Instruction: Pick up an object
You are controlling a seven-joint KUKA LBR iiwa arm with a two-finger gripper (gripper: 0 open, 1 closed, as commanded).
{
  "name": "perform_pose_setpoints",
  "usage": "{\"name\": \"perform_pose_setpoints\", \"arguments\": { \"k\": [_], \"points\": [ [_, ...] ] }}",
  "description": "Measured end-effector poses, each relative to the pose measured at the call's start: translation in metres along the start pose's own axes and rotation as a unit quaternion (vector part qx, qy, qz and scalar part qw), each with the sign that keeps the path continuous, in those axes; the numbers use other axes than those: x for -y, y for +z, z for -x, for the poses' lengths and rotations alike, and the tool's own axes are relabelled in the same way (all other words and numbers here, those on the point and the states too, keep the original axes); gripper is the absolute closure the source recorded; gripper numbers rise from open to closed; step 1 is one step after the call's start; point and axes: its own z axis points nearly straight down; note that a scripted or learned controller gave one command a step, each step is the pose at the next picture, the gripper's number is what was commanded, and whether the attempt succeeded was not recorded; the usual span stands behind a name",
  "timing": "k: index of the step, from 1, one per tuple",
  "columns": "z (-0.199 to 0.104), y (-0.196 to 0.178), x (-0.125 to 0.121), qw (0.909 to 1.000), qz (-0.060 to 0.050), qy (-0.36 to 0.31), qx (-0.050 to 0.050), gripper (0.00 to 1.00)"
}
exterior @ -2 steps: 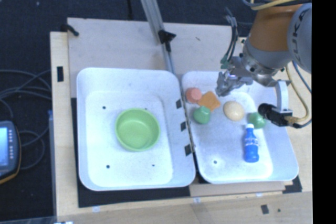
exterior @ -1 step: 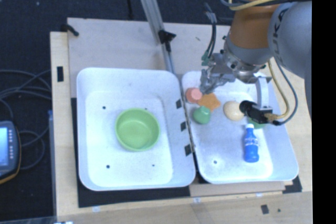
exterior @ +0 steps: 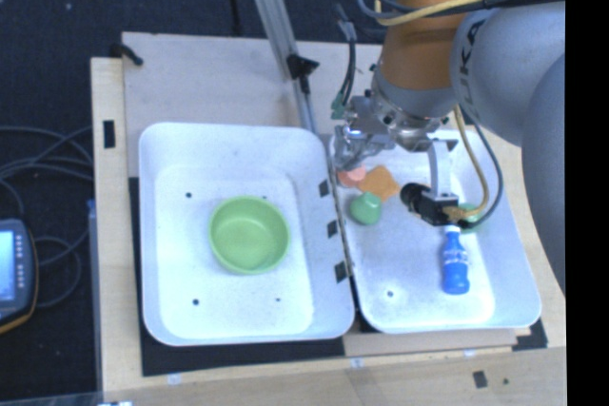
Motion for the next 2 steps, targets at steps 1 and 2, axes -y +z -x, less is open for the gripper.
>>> {"name": "perform_pose_setpoints", "arguments": {
  "k": [1, 2],
  "points": [
    [-0.0427, 0.0074, 0.0001, 1.0000, 0.000, 0.000, 0.000, 1.00],
    [-0.0406, 0.0070, -0.0001, 1.0000, 0.000, 0.002, 0.000, 0.00]
  ]
}}
